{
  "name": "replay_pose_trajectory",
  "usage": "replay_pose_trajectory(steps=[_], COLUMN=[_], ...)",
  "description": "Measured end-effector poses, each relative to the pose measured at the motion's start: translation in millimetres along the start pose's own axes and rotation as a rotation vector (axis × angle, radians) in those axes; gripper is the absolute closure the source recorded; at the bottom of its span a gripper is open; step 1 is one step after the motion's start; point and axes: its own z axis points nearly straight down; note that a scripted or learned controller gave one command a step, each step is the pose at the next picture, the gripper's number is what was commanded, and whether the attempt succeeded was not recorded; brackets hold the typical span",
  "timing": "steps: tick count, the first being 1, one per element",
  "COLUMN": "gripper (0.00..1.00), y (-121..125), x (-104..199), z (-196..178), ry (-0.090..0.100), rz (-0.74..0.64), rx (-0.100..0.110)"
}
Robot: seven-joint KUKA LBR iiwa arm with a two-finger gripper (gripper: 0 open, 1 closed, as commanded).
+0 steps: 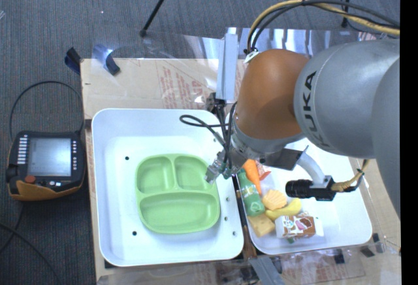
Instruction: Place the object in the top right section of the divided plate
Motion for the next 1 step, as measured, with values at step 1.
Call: replay_pose_trajectory(steps=[1], gripper=[1.0], y=[-50.1], x=[-13.4], z=[-9.0], ry=[0.001], rz=[-0.012], rx=[0.001])
